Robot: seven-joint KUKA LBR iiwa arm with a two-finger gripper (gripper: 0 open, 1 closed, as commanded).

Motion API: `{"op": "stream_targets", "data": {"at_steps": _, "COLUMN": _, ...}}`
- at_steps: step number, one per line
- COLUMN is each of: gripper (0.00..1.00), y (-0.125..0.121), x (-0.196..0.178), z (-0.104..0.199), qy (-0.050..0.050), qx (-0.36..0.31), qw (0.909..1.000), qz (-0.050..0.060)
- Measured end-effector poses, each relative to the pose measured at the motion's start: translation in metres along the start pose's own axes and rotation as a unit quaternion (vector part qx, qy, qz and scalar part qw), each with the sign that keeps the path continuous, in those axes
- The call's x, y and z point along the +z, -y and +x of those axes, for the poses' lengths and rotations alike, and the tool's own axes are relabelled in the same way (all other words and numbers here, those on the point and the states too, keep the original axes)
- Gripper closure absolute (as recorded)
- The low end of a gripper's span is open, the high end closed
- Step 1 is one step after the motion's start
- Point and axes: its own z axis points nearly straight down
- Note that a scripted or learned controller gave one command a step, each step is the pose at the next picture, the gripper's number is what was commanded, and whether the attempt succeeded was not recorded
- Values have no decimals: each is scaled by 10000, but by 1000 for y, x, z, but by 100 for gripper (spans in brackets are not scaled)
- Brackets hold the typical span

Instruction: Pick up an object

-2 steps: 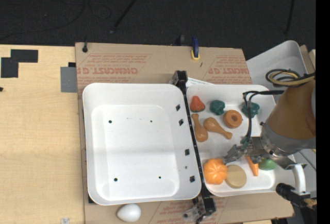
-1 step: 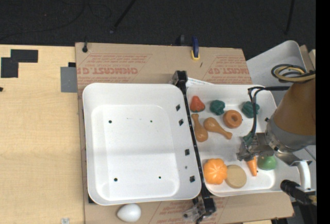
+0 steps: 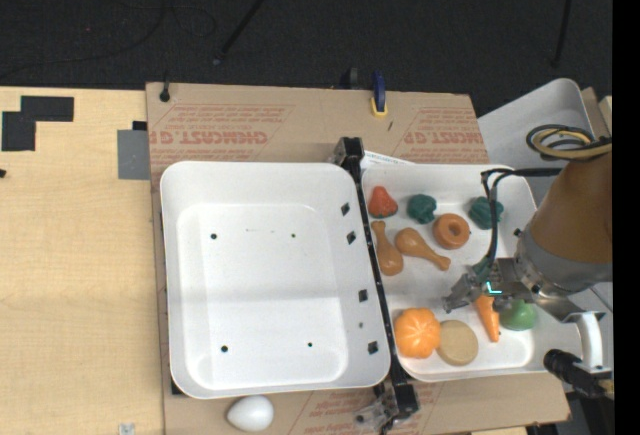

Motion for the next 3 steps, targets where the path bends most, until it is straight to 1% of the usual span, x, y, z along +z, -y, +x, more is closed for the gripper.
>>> {"op": "stream_targets", "data": {"at_steps": 1, "gripper": 0, "y": -45, "x": 65, "z": -77, "qy": 22, "qx": -38, "qw": 10000, "qz": -18}}
{"op": "stream_targets", "data": {"at_steps": 2, "gripper": 0, "y": -84, "x": 69, "z": -79, "qy": 12, "qx": -46, "qw": 10000, "qz": -32}}
{"op": "stream_targets", "data": {"at_steps": 3, "gripper": 0, "y": -116, "x": 69, "z": -21, "qy": 0, "qx": -71, "qw": 10000, "qz": -26}}
